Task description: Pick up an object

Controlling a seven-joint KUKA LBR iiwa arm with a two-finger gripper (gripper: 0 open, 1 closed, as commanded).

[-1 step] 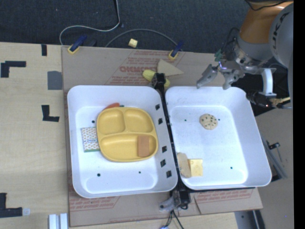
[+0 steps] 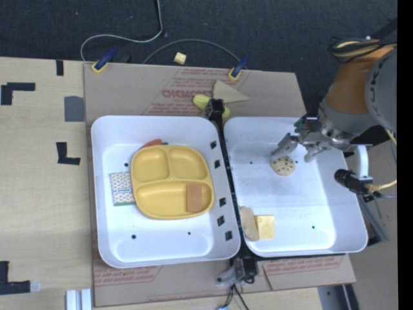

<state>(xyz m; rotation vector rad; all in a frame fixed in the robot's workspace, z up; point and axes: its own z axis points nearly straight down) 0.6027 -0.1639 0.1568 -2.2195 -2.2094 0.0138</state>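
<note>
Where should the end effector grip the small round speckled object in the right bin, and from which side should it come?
Probably straight from above, closing across the round speckled object at its widest part. It lies flat and apart from the bin walls, with free floor around it. The end effector is just beside it.

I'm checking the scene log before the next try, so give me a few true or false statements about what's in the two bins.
1. The yellow divided plate lies in the left bin. True.
2. The round speckled cookie lies in the left bin. False: it is in the right bin.
3. The end effector hovers over the right bin. True.
4. The yellow block sits on the plate. False: it lies near the right bin's front-left corner.
</note>
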